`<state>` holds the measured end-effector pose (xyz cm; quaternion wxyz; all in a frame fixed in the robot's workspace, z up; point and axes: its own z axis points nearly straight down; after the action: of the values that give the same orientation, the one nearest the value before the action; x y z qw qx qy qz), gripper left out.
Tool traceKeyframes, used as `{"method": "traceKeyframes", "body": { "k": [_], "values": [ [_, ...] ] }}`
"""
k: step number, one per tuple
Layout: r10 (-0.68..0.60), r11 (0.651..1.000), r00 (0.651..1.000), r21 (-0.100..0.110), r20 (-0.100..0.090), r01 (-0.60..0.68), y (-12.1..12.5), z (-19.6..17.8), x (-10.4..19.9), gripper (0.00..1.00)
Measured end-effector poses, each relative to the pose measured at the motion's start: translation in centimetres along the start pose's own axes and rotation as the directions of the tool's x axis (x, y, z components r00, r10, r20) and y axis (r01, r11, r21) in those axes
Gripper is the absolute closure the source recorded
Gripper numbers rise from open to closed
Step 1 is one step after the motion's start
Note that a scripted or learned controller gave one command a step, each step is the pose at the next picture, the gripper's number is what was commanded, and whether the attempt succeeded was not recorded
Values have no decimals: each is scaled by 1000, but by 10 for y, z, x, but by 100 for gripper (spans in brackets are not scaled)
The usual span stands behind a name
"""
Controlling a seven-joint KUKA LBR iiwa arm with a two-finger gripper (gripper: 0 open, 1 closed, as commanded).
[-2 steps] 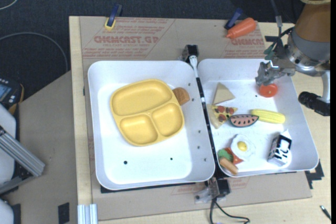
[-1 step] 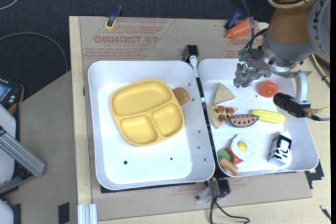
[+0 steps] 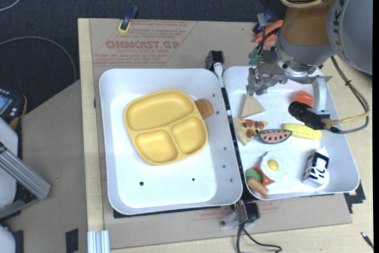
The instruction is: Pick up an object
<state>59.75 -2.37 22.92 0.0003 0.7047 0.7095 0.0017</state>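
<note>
The pincer (image 3: 259,87) hung low over the right bin (image 3: 349,172), just above a tan wedge (image 3: 252,106) (likely its target); its grip state could not be told.

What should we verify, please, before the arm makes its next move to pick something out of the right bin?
1. Claw is over the right bin: ok.
2. A target lies close by: the tan wedge sits just below the claw: ok.
3. Nothing is stacked on the wedge: ok.
4. Claw open or shut: cannot tell.
5. Neighbours give room: the pizza slice lies just below the wedge: not ok.
6. Yellow tray rests in the left bin, away from the reach: ok.
</note>
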Motion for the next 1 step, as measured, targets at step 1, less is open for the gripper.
{"method": "traceKeyframes", "body": {
  "k": [1],
  "values": [
    [1, 1000, 1000, 7, -1, -1, -4, 13, 59, 100]
  ]
}}
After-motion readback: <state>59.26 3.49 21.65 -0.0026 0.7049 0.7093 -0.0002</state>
